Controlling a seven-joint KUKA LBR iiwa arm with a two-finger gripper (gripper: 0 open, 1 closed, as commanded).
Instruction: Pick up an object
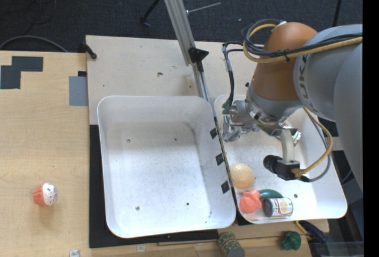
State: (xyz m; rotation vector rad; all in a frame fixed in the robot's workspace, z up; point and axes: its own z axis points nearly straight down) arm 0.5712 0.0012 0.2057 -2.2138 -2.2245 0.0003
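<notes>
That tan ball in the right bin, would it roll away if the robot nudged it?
Probably: the tan ball looks round, so a nudge would likely roll it. The pink object and the bin wall close by might stop it. Its dull surface suggests decent grip.

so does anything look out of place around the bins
Yes. A small red-and-white toy lies alone on the wooden bench far left of the left bin, and a green object sits outside the right bin, just past its near edge.

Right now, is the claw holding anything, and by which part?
Cannot tell. The claw sits low at the right bin's left wall, its tips hidden. The tan ball, pink piece and small jar lie apart from it, nearer the camera.
</notes>
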